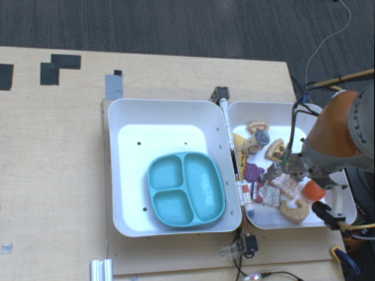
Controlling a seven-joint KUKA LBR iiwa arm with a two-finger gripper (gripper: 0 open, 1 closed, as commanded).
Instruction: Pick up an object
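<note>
The pincer (280,167) is lowered among toys (275,186) in the right bin (266,220); its state cannot be told. A grasp and lift are judged next.

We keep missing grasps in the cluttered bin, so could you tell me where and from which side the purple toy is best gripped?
Grip the purple toy across its narrow middle, coming straight down from above. It lies flat near the right bin's left wall, with a yellow piece behind it and a printed packet beside it, so side approaches look crowded.
</note>
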